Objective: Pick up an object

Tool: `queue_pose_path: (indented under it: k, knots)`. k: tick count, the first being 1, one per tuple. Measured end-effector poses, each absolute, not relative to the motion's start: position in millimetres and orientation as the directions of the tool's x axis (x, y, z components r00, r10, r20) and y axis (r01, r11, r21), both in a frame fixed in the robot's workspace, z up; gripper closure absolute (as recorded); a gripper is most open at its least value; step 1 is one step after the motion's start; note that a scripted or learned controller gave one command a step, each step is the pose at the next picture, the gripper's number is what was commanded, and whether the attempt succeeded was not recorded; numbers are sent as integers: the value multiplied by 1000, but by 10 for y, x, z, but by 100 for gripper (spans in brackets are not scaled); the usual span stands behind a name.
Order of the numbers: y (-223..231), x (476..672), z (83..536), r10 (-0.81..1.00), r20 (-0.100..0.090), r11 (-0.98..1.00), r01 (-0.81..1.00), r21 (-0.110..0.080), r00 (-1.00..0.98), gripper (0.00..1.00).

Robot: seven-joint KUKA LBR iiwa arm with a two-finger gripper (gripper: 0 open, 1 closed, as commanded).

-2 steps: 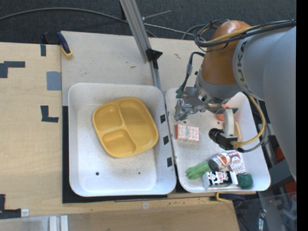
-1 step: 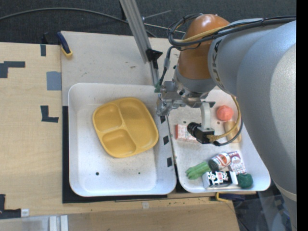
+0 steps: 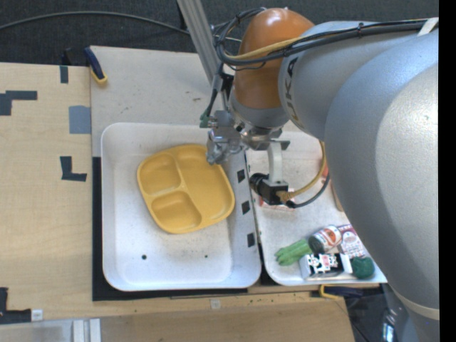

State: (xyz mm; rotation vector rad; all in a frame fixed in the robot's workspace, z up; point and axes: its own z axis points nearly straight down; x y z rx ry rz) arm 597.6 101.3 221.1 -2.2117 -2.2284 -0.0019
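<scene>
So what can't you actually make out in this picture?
- Gripper fingers: the wrist above hides them, at the yellow tray's edge.
- Right bin: the grey arm covers most of it.
- Labels on the small packages: too small to read.

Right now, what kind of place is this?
Probably a robot test lab: a big grey arm reaches over two white bins on a bench, one holding a yellow tray.

We see a yellow divided plate lying flat, slightly askew, in the left bin's upper half
</scene>
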Motion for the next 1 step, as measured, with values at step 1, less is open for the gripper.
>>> queue_pose_path:
  k: [1]
  knots:
    - [972,5974,2207,1000,-2,3,1000,-2,-3,0]
